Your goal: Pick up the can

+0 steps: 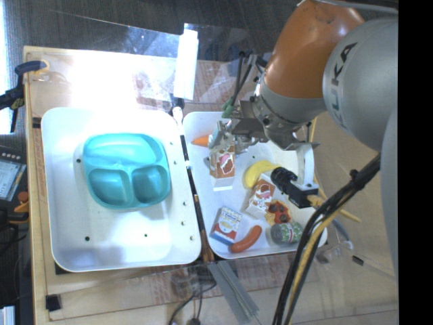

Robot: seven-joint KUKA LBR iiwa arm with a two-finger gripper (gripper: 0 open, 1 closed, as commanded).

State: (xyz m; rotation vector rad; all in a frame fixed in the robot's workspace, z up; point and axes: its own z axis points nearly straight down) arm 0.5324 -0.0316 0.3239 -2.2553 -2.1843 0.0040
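The can (285,233) lies on its side at the near end of the right bin (203,124), close to that bin's lower right corner. It looks dark green with a lighter label. A sausage (245,239) sits just to its left, a packet with red fruit printed on it (277,212) touches or nearly touches it from above, and dark cables from the arm (318,66) hang right beside it.

The gripper (223,139) is at the far end of the same bin, well apart from the can. It hovers over a small brown carton (223,162), with a carrot (200,141) just to its left. From where I stand I cannot tell how far its jaws are spread, and nothing visibly sits between them.

To do this step well, I judge the arm needs to travel toward the near corner, past the banana (256,172). A can on its side tends to roll, so closing across its round body rather than end to end should give a firmer hold. The crowding is the main risk: the sausage and the packet could be nudged or caught along with it, and the bin wall leaves little room on the outer side. The left bin (61,242) holds a blue divided tray (125,168) and plays no part.
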